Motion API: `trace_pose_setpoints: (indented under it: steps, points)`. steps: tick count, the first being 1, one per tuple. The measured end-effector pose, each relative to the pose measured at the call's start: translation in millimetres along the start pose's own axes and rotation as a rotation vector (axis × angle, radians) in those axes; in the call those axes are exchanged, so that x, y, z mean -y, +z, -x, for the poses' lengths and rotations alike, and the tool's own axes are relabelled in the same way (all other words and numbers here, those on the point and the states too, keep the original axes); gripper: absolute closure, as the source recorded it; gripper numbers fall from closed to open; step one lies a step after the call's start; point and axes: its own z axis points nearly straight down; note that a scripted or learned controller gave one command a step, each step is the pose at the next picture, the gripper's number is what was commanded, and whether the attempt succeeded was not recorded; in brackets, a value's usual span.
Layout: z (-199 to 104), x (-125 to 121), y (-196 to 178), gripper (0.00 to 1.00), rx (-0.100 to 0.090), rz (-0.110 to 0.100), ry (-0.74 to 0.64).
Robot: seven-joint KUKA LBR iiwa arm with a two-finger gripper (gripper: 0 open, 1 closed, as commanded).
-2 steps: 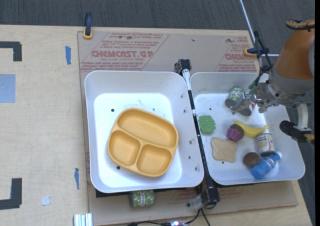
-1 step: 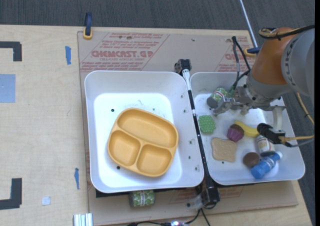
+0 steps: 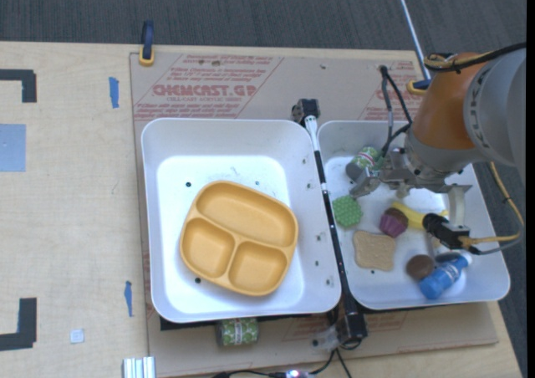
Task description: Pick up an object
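The right bin (image 3: 493,284) holds several small items: a green-and-white can (image 3: 365,159), a round green piece (image 3: 347,211), a purple piece (image 3: 393,222) with a yellow piece (image 3: 415,217) beside it, a toast slice (image 3: 374,251), a brown ball (image 3: 420,267) and a blue bottle (image 3: 440,278). My gripper (image 3: 383,185) hangs low over the back middle of this bin, between the can and the purple piece. I see nothing held in it. The orange-banded wrist (image 3: 443,117) hides the bin's back right part.
The left bin (image 3: 159,159) holds an orange three-compartment plate (image 3: 238,238). A small green can (image 3: 238,332) lies on the bench in front of the left bin. A black cable end (image 3: 443,230) hangs over the right bin beside the yellow piece.
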Motion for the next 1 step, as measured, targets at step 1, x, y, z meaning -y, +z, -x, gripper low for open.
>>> trace_pose_setpoints:
  steps: [1]
  points:
    - [-16.0, -26.5, 0.4, 0.0, 0.0, 0.002, -0.001]
